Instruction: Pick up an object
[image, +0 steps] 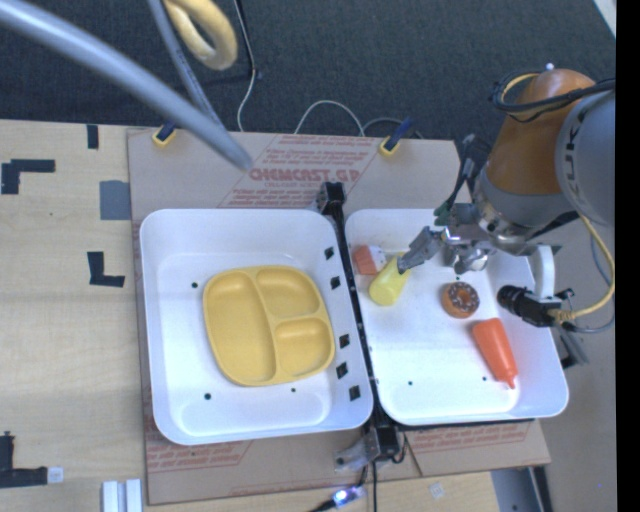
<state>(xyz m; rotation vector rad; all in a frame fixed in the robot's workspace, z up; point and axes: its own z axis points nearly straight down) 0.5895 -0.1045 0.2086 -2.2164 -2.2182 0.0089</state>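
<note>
My two bins (160, 300) look like smooth white plastic with a soft sheen; the yellow divided plate (268, 325) in the left one is matt plastic, faintly glossy at its ridges; the orange carrot (495, 350) and the yellow bottle (388, 285) seem smooth, slightly shiny plastic; the board (300, 165) beneath the bins is dull brown cardboard, printed in red; the bench (60, 330) has a pale wood-like, matt surface; my wrist band (535, 135) is glossy orange.

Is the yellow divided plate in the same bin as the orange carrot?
No. The yellow plate lies in the left bin, the carrot in the right bin.
</note>
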